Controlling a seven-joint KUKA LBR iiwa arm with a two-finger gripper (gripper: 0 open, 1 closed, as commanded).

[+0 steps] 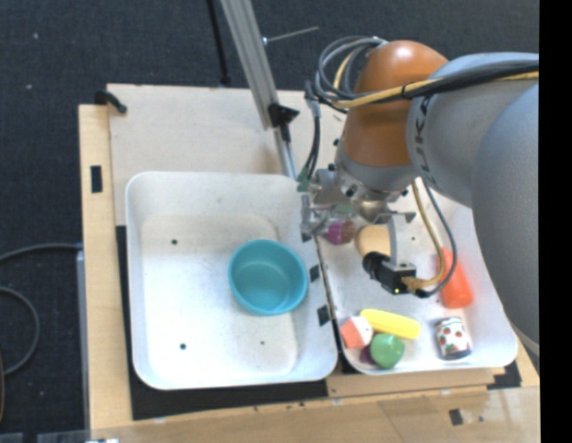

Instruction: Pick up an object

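The grey arm (489, 127) is the biggest thing here, sweeping in from the right and filling the upper right of the camera view, with its orange band (392, 100) bulging above the wrist and black cables looping over it. Under it lies the bench (175, 123), a pale board with two shallow white bins set side by side. The left bin (166, 210) takes up the middle of the scene; the right bin (480, 330) is largely covered by the arm, with its near end showing.

In the left bin, towards its right and near side, sits a blue bowl (268, 277), upright and well apart from the bin's walls.

The gripper (330, 218) hangs just over the far end of the right bin, close to the wall the bins share. A small purple object (339, 233) shows right at its tip — whether the fingers are closed on it or merely over it I cannot tell. Just right of that lies a tan egg-shaped object (372, 240).

Along the near end of the right bin lie a yellow banana-shaped piece (392, 324), a green round object (387, 350) touching it from the near side, a small red-orange piece (354, 332) just to their left, and a small printed can (452, 337) to the right. An orange carrot-like object (455, 284) lies farther back on the right.
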